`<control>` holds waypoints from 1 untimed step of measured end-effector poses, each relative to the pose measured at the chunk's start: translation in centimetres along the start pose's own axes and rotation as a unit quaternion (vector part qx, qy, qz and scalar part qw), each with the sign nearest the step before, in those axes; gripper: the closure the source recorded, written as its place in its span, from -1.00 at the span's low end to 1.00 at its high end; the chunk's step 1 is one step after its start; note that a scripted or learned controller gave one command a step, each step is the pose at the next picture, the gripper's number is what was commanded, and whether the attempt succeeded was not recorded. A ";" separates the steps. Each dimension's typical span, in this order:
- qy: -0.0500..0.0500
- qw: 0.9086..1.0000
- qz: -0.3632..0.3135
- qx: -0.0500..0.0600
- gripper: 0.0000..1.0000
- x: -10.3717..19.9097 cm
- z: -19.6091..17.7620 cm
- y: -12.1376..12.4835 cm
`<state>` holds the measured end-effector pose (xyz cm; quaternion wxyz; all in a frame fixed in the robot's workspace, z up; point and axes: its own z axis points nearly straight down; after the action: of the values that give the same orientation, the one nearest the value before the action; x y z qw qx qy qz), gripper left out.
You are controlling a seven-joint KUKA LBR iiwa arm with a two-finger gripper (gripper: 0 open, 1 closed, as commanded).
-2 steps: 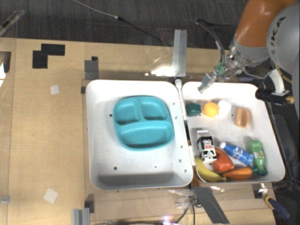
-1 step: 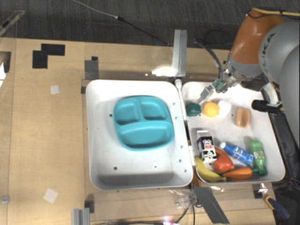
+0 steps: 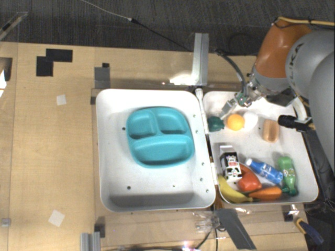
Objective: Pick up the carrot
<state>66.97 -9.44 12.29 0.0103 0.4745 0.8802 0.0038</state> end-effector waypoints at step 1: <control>0.002 0.990 0.139 0.005 -1.00 -1.1 3.4 -1.6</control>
<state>66.27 -11.26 8.86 0.0052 0.5926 0.8055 0.0014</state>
